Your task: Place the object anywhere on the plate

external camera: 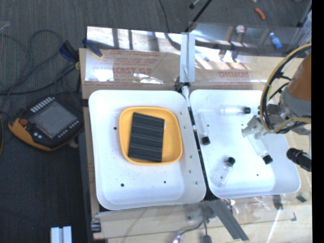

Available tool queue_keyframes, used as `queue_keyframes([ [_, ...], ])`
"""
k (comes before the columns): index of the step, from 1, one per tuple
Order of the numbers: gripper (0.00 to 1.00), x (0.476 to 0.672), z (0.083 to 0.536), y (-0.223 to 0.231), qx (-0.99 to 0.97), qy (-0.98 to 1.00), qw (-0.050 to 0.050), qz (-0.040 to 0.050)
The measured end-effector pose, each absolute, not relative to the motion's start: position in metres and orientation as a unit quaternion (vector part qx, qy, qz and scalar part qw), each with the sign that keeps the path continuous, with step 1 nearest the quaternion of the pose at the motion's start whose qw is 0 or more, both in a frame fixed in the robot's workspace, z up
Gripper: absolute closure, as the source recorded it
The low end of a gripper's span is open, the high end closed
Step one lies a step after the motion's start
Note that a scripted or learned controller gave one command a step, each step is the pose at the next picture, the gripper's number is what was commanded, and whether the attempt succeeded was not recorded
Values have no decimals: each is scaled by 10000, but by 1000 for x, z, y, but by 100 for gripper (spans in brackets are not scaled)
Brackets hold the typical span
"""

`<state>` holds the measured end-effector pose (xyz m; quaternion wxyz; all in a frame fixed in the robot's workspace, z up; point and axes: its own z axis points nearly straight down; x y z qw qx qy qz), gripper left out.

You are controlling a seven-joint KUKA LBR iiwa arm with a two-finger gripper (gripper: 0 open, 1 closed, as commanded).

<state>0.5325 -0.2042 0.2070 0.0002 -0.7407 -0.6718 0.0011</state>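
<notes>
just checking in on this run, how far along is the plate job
Looks done: a dark ribbed block lies flat on the yellow plate in the left bin. In hand: nothing I can confirm; the hand sits over the right bin, grip unclear. Left: several clear vials with black caps, such as one, remain in that bin.

Dark ribbed block (146,136) sits flat on the yellow plate (174,135) in the left bin (101,151). Right bin (238,186) has clear vials (234,109) scattered around, tool (253,128) at frame right.

The arm (304,92) is cut off at the right edge; its gripper (253,128) fingers look too blurred to read.
</notes>
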Motion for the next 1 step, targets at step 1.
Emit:
queue_keyframes([
  [1, 0, 533, 207, -204, -7407, -6718, 1, 10],
])
